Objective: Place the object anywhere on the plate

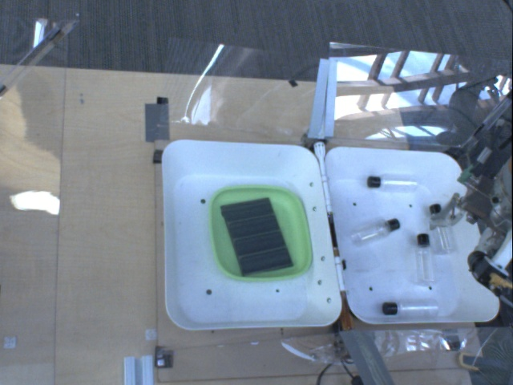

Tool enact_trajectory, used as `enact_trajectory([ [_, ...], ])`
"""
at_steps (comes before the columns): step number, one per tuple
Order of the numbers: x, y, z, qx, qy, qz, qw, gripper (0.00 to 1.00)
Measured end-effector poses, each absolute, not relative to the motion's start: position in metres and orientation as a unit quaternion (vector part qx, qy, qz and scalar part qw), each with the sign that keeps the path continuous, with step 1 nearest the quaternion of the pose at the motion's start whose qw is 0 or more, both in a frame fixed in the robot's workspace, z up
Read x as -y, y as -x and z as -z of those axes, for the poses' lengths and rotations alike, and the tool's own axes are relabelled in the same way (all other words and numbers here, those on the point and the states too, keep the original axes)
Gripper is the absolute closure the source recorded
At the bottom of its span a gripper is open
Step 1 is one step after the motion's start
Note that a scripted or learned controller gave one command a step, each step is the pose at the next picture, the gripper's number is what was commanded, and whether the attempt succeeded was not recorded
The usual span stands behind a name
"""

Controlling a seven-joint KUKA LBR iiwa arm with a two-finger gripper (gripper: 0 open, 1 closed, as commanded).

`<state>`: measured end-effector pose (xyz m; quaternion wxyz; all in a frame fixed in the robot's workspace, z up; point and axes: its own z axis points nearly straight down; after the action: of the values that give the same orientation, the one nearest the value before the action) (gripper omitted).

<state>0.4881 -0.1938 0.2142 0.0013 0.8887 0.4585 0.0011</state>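
Observation:
A green square plate [299,215] rests in the left white bin [184,239]. A dark grey ridged block [256,236] lies flat on the plate, turned a little off its sides. Several clear vials with black caps lie scattered in the right bin [353,167]; three of them are one near the back [390,184], one in the middle [373,232] and one at the front [410,308]. My gripper [458,207] hangs at the right bin's right edge, just beside a vial [440,224] there. The arm's dark wrist hides much of it.
A metal post [322,107] stands upright behind the seam between the bins. Clear plastic sheeting [240,87] lies on the wooden bench behind them. The arm's body [490,175] overhangs the right bin's right side.

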Motion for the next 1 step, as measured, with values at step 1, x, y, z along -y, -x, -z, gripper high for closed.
enact_trajectory([
  [1, 0.1586, -0.4894, -0.293, -0.431, -0.902, -0.0034, 0.003, 0.0],
])
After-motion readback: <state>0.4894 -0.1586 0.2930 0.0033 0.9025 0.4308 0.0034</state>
